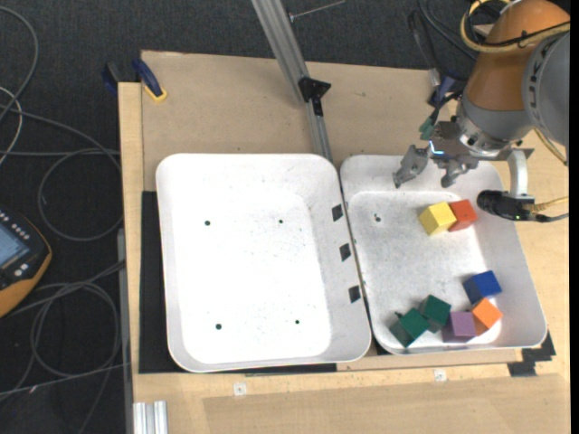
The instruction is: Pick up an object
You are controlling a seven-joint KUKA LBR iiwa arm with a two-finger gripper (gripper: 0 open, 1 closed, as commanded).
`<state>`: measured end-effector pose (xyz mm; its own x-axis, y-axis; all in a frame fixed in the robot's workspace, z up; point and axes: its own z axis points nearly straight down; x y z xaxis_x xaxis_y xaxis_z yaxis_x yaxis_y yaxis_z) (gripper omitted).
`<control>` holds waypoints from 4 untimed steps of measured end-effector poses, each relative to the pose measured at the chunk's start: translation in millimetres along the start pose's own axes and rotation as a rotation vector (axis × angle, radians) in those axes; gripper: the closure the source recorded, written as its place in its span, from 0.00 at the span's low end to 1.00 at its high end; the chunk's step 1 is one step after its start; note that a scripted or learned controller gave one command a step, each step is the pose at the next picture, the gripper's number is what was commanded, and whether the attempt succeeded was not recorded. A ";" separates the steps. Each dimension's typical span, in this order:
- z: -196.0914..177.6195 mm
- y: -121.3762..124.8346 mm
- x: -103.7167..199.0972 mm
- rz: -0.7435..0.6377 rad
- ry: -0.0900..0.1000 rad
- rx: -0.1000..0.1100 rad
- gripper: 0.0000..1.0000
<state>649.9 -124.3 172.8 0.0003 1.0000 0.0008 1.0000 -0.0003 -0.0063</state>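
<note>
Yellow block (437, 217) touches a red block (461, 212); the spread, empty pincer (427, 169) (at its eleven o'clock) could nudge both, missing.

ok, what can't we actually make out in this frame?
- Arm: upper links cut off by the camera view's right and top edges.
- Purple block: partly covered by the orange block beside it.
- Green blocks: pressed together, so their outlines merge.
- Device on the floor: cut off by the left edge; screen too small to read.
- Right bin: far rim partly behind the gripper.
</note>
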 end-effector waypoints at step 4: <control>-33.6 -7.3 1.0 -0.001 -0.002 -0.012 1.00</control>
<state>642.8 -123.3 206.4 -0.0011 1.0000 -0.0008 1.0000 0.0011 0.0056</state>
